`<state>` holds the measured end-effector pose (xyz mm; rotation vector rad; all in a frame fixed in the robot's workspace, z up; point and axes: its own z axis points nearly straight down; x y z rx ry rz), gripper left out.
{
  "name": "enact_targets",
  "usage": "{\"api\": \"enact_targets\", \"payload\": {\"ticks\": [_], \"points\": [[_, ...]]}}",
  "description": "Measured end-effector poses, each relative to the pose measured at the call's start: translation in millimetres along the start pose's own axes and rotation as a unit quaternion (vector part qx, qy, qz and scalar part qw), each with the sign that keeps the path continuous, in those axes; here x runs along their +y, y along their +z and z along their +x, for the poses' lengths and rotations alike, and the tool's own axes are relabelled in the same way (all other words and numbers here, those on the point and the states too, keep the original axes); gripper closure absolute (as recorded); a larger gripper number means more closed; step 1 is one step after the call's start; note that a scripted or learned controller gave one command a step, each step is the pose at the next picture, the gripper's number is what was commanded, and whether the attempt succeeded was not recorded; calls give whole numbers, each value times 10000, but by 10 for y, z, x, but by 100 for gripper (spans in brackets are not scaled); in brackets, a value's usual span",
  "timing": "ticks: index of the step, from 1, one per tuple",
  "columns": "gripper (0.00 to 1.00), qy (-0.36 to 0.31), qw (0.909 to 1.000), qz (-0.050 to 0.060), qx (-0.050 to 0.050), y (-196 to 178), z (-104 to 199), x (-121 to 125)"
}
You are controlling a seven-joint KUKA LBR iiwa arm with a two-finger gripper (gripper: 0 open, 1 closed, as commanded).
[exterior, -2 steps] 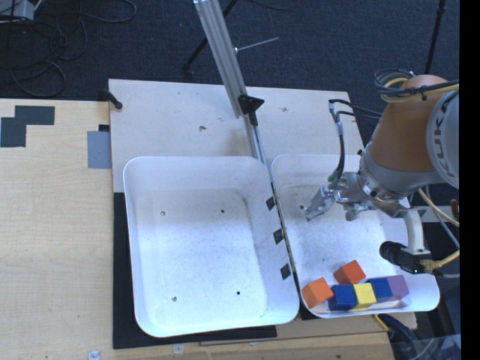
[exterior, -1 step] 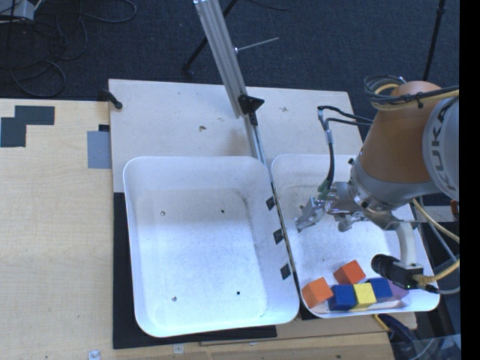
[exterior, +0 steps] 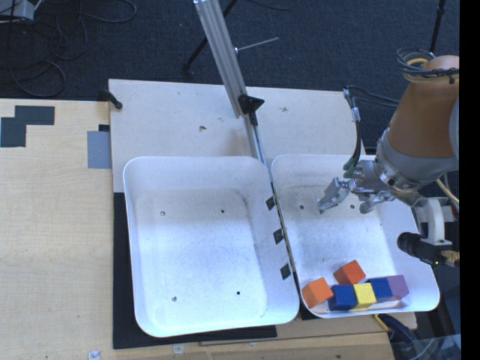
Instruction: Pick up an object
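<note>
Blocks lie huddled in the near corner of the right bin (exterior: pixel 300 172), well apart from the claw (exterior: pixel 348 199) and nearer the camera than it: an orange block (exterior: pixel 317 290), a red-orange block (exterior: pixel 349 272), a blue block (exterior: pixel 343 297), a yellow block (exterior: pixel 364 294), a second blue block (exterior: pixel 381 288) and a purple block (exterior: pixel 397 284). They are small, matte cubes with crisp edges, packed so that neighbours touch, with the red-orange one tilted just behind the row. The claw hangs over the middle of the right bin, its grey metal fingers spread apart with nothing between them. Nothing lies on the bin floor directly beneath it. To its left, beyond the shared rims where small black clips sit, is the left bin (exterior: pixel 142 175), a shallow white tray of smooth plastic with rounded corners and a speckled floor. A ribbed aluminium rail (exterior: pixel 223 55) slants up behind the claw, over the pale tabletop (exterior: pixel 172 118).
</note>
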<state>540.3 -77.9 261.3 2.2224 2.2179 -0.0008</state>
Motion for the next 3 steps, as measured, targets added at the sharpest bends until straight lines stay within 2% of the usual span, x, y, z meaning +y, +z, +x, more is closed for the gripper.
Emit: {"api": "enact_targets", "payload": {"ticks": [1, 2, 3], "points": [[0, 16, 10000, 44, 1, 697, -643, 154], [0, -4, 10000, 5, 12, 1717, -712, 78], [0, -32, 10000, -17, 16, 545, -136, -63]]}}
